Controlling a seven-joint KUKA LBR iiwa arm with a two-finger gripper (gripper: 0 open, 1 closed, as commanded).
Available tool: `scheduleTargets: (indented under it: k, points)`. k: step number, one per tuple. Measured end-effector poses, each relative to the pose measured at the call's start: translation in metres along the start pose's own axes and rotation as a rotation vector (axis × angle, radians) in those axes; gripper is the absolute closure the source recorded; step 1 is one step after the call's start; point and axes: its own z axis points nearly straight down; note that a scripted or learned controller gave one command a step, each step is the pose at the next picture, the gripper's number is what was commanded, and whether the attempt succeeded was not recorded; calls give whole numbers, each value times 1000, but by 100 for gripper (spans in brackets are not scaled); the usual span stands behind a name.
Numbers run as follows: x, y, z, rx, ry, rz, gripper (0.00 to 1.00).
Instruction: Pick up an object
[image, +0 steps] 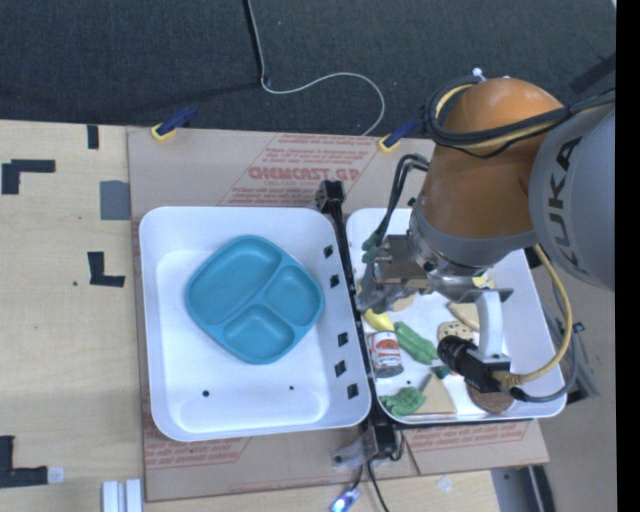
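Bench, wooden top with a brown cardboard sheet laid under both bins.

Arm, grey KUKA with a bulbous orange band, reached in from the right and hung over the far part of the right bin, covering much of it.

Left bin, shallow white plastic tray, held one item: a light blue plastic plate with three compartments, lying flat near the bin's middle, turned at a slant.

Right bin, shallow white plastic tray, held the small objects, all crowded toward its near-left part.

Gripper, grey metal two-finger claw, sat low at the left wall of the right bin, just above the small objects. Whether it was open, closed or gripping something, I could not tell.

Green leafy plastic piece, right of the can.

Second green piece, near corner.

Small red-and-white labelled can, beside the left wall.

Yellow banana-shaped piece, touching the can's far end, just below the gripper.
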Motion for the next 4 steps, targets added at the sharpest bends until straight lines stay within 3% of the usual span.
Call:
scheduleTargets:
  k: [1,2,3,4]
  points:
    - [-39,1,-19,-7,1,-1,100]
    - [-18,26,76,4,1,-5,100]
    - [-60,1,-14,-14,1,-1,100]
    - [10,-1,58,3,3,-10,100]
